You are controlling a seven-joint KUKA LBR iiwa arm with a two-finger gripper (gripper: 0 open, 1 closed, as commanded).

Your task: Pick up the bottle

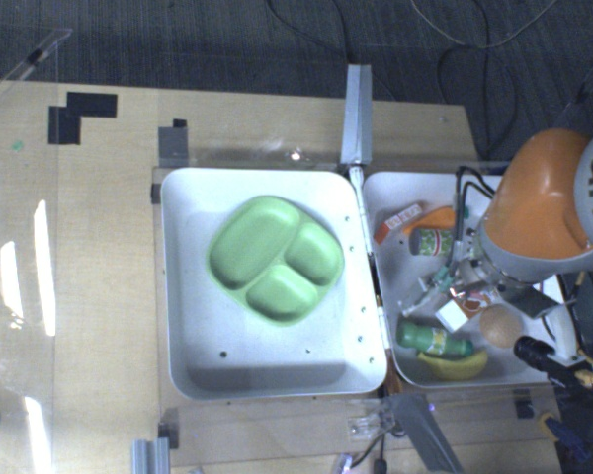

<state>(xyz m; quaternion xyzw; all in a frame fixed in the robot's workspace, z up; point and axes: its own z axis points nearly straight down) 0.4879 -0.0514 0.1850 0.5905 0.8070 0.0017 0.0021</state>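
Observation:
A green bottle (433, 339) lies on its side at the front of the right bin (387, 194), just behind a yellow banana (455, 364). My gripper (455, 282) hangs low over the middle of that bin, under the orange band of the arm (542, 205). It is a short way behind and to the right of the bottle, above a small white block (453, 315). Nothing can be seen held in it.
The right bin also holds a green and orange container (433, 241), a red and orange packet (401, 219) at the back, and a tan egg-shaped thing (499, 326). A green divided plate (275, 256) lies in the left bin (193, 354). A metal divider (357, 117) stands between the bins.

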